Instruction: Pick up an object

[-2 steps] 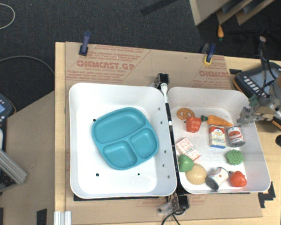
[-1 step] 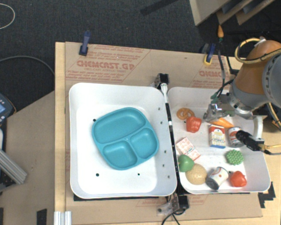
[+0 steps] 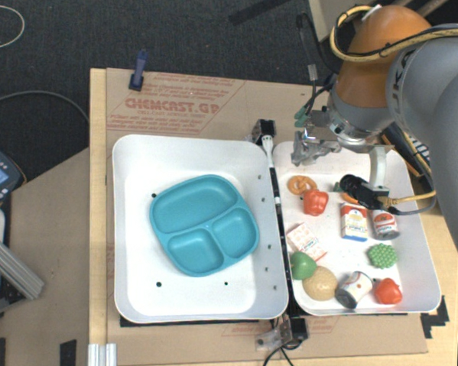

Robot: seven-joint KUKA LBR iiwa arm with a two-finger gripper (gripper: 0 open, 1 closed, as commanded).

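- Objects for picking lie in the right bin (image 3: 421,250), right of centre in the frame: a pretzel (image 3: 302,184), a red pepper (image 3: 315,202), a small carton (image 3: 354,222), a can (image 3: 384,224), a white packet (image 3: 304,240), a green ball (image 3: 302,266), a tan potato-like lump (image 3: 320,283), a knobbly green piece (image 3: 382,255), a red tomato-like piece (image 3: 389,291) and a grey-and-white item (image 3: 352,289).
- Left bin (image 3: 127,234), centre-left, holds a teal divided plate (image 3: 204,224); I would leave it alone, being broad and flat.
- Arm (image 3: 381,64) reaches in from the upper right, and its end effector (image 3: 313,148) hangs over the upper-left corner of the right bin, just above the pretzel; nothing shows between its tips, and whether it is wide or narrow I cannot tell.
- Best target, in my judgement, is the red pepper: near the end effector, and compact.
- Come down straight over it, keeping off the pretzel, which lies just beside it.
- Avoid the lower cluster, where green ball, lump and grey-and-white item crowd together.
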